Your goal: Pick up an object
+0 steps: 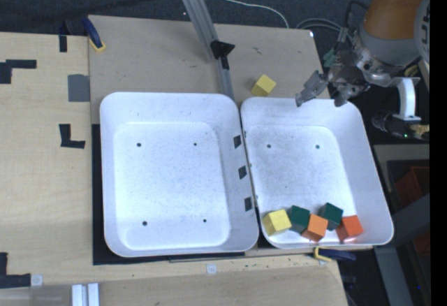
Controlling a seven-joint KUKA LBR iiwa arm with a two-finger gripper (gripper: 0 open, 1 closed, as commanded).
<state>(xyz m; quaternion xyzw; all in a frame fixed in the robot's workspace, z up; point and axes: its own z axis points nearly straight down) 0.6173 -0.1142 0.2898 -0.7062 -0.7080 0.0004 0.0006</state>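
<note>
Blocks crowd the near edge of the right bin [363, 151]: a yellow block [276, 221] nearest the divider, then a dark green block [299, 215], an orange block [316, 227], a second green block [331, 213] and a red-orange block [349, 227] close to the bin's near right corner. They sit touching or almost touching one another in a short row against the near wall, so little room is open on that side of them. Beyond the row the floor of the right bin lies bare all the way to its far wall, giving wide open space above and behind the blocks. The left bin [112, 158] lies alongside, its rim meeting the right bin's rim along the middle. Farther back, on the bench outside the bins, a lone yellow cube [264, 84] rests just beyond the far rim of the right bin, near its far left corner. The gripper [323, 91] hangs over that bin's far right rim, well apart from the row of blocks, with its two dark fingers spread apart and nothing between them.
</note>
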